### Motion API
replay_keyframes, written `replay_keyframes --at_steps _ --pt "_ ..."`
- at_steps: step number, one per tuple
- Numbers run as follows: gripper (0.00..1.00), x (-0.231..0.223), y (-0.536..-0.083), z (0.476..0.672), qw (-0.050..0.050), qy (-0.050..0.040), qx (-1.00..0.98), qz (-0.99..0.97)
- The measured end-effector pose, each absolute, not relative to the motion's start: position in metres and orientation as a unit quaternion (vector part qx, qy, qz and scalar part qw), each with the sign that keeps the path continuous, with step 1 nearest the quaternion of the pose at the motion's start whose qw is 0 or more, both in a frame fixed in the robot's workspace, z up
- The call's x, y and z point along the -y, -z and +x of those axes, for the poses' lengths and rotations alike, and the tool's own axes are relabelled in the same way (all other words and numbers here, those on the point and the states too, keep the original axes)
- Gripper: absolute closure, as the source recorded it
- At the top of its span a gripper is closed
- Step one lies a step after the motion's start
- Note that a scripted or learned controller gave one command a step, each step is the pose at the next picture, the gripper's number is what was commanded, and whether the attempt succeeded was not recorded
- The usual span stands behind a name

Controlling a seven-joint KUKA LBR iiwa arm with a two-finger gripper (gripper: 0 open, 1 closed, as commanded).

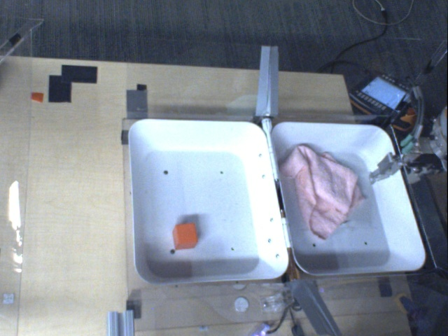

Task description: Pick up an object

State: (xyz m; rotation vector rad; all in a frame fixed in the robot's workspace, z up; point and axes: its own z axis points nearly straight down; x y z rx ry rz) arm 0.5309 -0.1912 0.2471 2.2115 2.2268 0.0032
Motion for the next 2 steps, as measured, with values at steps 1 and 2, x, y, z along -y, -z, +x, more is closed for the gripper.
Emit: replay_keyframes --at_steps 1,2 --pt "0.00 0.205 -0.107 0.547 0.001 -0.0010 -0.765 0.644" --pt "0.00 0.205 -0.092 0.600 0.006 -0.0033 -0.787 0.617"
